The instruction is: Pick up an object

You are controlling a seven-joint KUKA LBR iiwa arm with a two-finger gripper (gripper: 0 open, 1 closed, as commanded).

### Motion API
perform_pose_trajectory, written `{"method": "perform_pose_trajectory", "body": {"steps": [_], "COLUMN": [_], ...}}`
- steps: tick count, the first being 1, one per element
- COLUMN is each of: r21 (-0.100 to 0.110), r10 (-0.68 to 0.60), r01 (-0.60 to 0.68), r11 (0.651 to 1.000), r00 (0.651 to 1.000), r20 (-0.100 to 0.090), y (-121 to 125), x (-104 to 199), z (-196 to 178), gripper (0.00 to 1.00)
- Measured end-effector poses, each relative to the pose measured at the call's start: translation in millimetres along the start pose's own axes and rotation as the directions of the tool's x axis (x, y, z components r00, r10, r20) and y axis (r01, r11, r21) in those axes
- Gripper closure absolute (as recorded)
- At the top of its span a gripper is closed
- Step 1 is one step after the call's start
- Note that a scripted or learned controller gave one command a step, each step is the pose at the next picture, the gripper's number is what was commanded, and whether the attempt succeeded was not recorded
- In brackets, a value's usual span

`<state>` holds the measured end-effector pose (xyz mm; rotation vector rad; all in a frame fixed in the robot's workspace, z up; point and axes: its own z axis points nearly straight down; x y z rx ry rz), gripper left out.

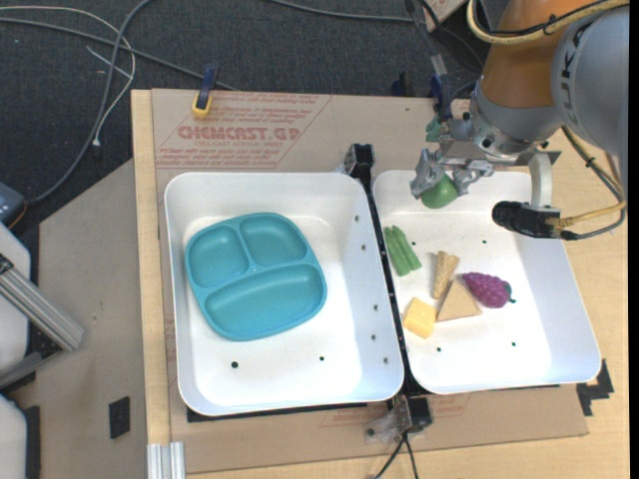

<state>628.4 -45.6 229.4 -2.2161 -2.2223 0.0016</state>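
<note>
The arm [559, 48] reaches in from the right, and its gripper [440, 180] hangs over the far left corner of the right bin [544, 347]. The jaws are closed on a small round green object [437, 194], which sits between the metal fingers [428, 176] just above the bin floor (whether it touches the floor I cannot tell).

The other pieces lie nearer the middle of the same bin. A green bean pod [402, 249] lies close to the left wall, pointing away from the camera. Right of it stands a tan cone-like piece [442, 272], and below that a tan wedge [458, 304] touching a yellow cheese block [419, 317] on its left. A purple bunch of grapes [486, 288] rests against the wedge's upper right edge. A black part [524, 218] with a yellow cable juts over the bin's right side.

The left bin [200, 377] holds a teal divided plate [257, 274], lying flat. Both bins sit on a cardboard sheet [250, 128] on the desk [599, 198].
</note>
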Motion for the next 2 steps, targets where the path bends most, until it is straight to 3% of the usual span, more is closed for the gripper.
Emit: {"method": "perform_pose_trajectory", "body": {"steps": [2], "r21": [-0.004], "r10": [-0.003], "r01": [0.003], "r11": [1.0], "r00": [1.0], "r20": [0.0], "y": [-11.7], "x": [110.6], "z": [-0.1], "gripper": [1.0]}}
